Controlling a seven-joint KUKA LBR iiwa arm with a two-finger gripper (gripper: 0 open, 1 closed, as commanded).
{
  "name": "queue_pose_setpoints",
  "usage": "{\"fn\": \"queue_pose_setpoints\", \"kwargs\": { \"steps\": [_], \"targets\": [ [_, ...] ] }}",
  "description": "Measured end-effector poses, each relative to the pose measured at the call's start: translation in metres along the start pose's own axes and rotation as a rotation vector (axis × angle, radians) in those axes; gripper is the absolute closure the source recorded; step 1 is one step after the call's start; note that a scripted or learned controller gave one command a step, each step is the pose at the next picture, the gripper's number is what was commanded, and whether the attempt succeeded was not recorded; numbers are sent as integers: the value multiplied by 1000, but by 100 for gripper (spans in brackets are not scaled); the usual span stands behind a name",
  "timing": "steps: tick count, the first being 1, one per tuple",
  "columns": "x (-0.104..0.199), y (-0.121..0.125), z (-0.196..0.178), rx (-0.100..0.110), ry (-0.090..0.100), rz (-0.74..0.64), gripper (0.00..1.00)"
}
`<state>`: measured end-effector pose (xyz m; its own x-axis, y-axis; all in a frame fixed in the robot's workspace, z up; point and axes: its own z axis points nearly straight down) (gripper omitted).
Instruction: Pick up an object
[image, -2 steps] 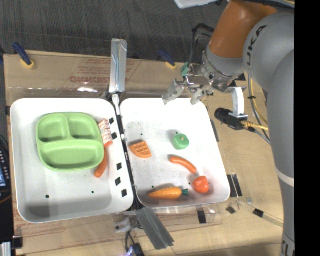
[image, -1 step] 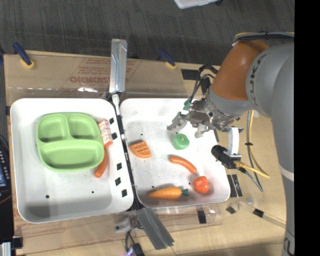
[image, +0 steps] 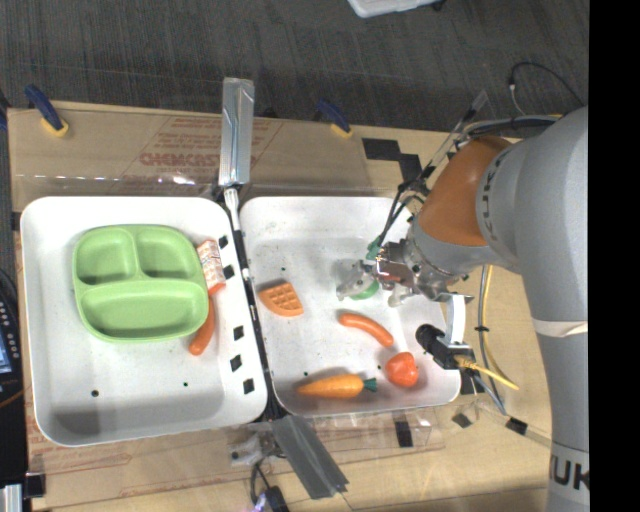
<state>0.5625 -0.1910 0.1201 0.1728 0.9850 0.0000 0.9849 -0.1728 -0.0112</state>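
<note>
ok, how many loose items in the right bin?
4, maybe more hidden under the gripper: orange waffle-textured wedge at left, orange-red sausage-shaped piece mid-bin, red tomato and orange toy carrot along the near wall.

1. carrot (image: 333, 386): orange with a green stem end, lying flat on its side near the front edge of the right bin (image: 300, 215).
2. tomato (image: 402, 370): red and round, just beside the carrot's green end, near the bin's front right corner.
3. sausage (image: 366, 327): orange-red and curved, lying in the middle of the bin.
4. waffle piece (image: 281, 298): orange with a grid pattern, lying flat near the bin's left edge.
5. green item (image: 366, 289): small, mostly hidden; what it is cannot be told.
</note>
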Motion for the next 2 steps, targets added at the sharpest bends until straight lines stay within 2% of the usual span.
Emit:
{"fn": "queue_pose_setpoints", "kwargs": {
  "steps": [1,2],
  "targets": [
    [-14,-42,29,-7,1,42,0],
    [-15,-41,21,-5,0,37,100]
  ]
}}
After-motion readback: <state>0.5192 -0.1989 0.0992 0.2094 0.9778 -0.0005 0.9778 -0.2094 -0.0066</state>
